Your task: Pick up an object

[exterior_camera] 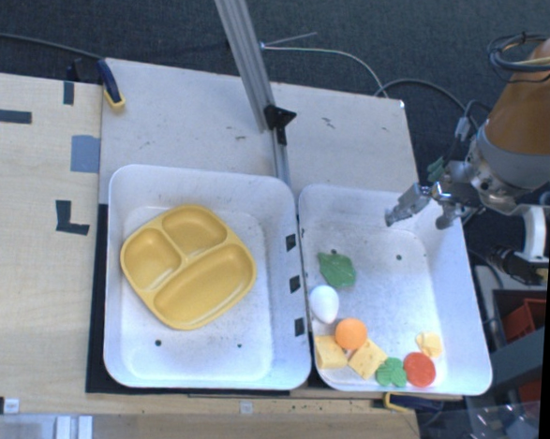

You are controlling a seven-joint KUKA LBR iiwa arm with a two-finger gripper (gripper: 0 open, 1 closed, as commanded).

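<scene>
You've got the hand (409, 206) at upper right of frame, over the top edge of the right bin (457, 302); it's blurred, so can't tell how far open or if it's got anything. Pickable stuff sits lower in that bin: green piece (336, 269), white egg (324, 303), orange ball (351, 334), yellow blocks (352, 356), red piece (419, 369). Left bin (123, 250) has the yellow divided plate (188, 266), mid-left.

yellow plate (188, 266), white egg (324, 303), orange ball (351, 334), green leaf (336, 269), red tomato (419, 369)
</scene>
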